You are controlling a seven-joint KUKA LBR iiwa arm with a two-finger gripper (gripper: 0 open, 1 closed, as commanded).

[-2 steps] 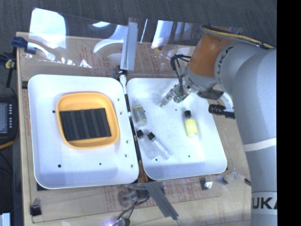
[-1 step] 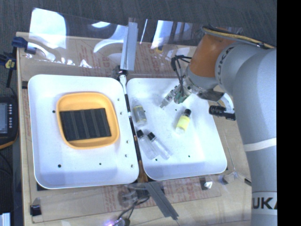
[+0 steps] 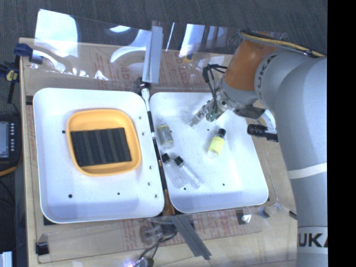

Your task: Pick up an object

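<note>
Nearest the lens, the grey arm (image 3: 303, 149) rose along the right side of the right bin (image 3: 245, 191). In the camera view we saw the gripper (image 3: 201, 117) low over that bin's upper middle, with nothing visibly between its fingers; whether it was open we could not tell. A yellow bottle (image 3: 216, 142) lay just below and right of it, a small jar (image 3: 164, 134) toward the bin's left wall, and two clear vials (image 3: 183, 171) lower down. Left of that bin sat a yellow tray (image 3: 103, 141). We judged this the approach; next, centre over one object and descend.
</note>
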